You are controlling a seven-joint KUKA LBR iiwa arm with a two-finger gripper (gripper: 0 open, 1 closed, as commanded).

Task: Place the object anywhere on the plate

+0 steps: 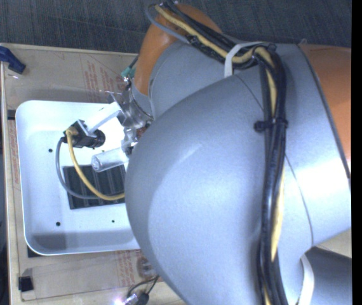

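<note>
Locating the object: not certain; the likeliest candidate is a small grey cylinder (108,162) just below and left of the tool (127,132), above the bin floor.
Hold: I cannot tell whether the cylinder is carried by the tool, lies loose, or belongs to the tool itself; the spot is too cramped.
Tool state: spread or pressed together, I cannot tell.
Slab: a dark ribbed slab (95,183) lies flat on the bin floor, under the cylinder and further down-left of the tool; I cannot tell whether it serves as the plate.
Bin: the white bin (32,129) spreads left of and below the tool, which hangs over its near side.
Arm: the grey arm (232,189) covers all that lies right of the tool.
Desk: the desk (73,68) frames the bin, beyond the tool.
Done: by my reading, no placement yet.
Left: probably bringing the object over the plate and letting go.
</note>
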